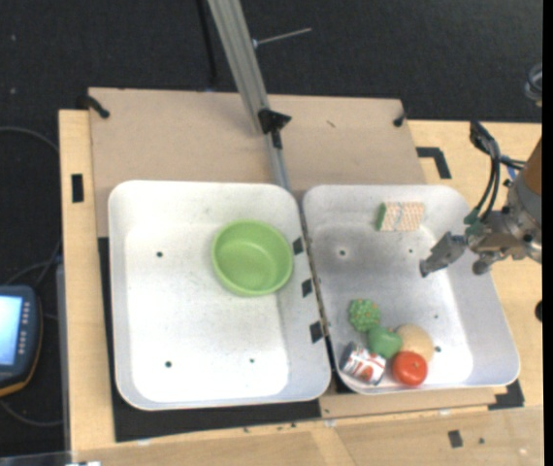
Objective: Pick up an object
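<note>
My gripper (461, 259) hangs over the right side of the right bin (354, 223), its two dark fingers spread open with nothing between them. Left of it and slightly farther back, a small patterned block with a green edge (401, 216) lies on the bin floor. At the bin's front, a green broccoli piece (362, 313), a green toy (385, 342), a beige ball (416, 337), a red tomato (409, 368) and a red-and-white can (363, 364) are clustered. A green bowl (252, 257) sits in the left bin (160, 309).
A metal post (243, 56) slants up from the bench behind the seam between the bins. A handheld screen (0, 340) lies off the bench at the far left. Cables (490, 168) hang near the arm at the right.
</note>
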Robot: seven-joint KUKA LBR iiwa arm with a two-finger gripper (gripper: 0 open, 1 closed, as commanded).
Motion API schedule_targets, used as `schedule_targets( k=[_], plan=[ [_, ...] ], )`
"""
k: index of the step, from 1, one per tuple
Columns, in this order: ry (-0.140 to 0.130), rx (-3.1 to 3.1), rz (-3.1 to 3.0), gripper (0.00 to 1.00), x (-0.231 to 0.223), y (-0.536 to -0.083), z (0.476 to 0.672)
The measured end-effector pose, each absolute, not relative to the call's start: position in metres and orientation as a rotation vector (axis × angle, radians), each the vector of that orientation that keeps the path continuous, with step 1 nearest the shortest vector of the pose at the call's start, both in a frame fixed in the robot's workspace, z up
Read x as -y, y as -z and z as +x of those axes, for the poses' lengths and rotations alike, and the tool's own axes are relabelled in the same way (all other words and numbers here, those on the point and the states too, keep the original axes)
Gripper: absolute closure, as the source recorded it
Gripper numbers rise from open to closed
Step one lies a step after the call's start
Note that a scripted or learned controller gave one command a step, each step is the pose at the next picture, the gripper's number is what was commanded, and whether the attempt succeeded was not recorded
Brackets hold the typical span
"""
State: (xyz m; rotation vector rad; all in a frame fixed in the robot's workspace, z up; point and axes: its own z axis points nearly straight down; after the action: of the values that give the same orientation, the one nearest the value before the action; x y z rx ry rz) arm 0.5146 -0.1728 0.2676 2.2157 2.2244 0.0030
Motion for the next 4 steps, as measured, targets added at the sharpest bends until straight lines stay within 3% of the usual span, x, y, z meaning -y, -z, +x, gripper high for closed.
schedule_targets(
  k=[1,4],
  plan=[
    [-0.004,-2.223,2.217,0.0,0.173,-0.268,0.515],
    [0.006,-2.222,2.224,0.0,0.18,-0.102,0.504]
  ],
)
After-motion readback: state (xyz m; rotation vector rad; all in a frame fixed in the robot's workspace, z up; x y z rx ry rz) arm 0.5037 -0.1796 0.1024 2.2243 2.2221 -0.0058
